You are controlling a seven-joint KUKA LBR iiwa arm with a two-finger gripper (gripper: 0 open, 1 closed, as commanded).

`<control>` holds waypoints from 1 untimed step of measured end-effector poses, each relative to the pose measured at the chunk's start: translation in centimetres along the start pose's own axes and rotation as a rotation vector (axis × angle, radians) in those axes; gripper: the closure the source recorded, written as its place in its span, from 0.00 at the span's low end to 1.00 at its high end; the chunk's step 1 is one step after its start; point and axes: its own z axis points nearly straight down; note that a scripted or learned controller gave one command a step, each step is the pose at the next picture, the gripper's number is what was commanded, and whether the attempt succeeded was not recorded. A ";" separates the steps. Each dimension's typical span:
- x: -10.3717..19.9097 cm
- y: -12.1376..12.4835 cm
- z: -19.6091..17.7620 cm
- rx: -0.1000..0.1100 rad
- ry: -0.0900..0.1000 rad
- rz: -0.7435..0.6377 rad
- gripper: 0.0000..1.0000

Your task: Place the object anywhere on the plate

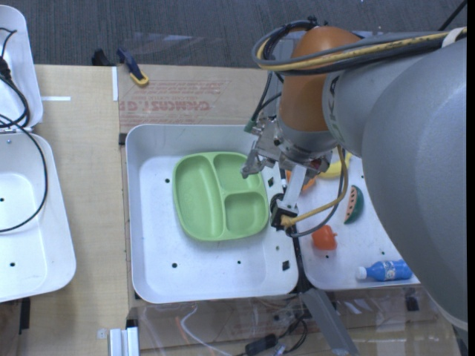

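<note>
A light green plate (pixel 220 196) with three compartments lies in the left white bin (pixel 152 236), toward its back right. My gripper (pixel 252 165) hangs over the plate's right rim, by the small upper-right compartment. Nothing shows under or around its tip. The grey arm with its orange band (pixel 315 73) comes in from the right and hides the back of the right bin (pixel 371 247).
In the right bin lie an orange toy (pixel 323 237), a watermelon slice (pixel 354 205), a blue bottle (pixel 386 271), and a yellow piece (pixel 335 170) partly under the arm. A white tub (pixel 30 221) with black cables stands far left. A blue and yellow clamp (pixel 132 67) lies at the back.
</note>
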 end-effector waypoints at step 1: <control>-0.1 0.1 -0.8 0.002 -0.003 -0.001 1.00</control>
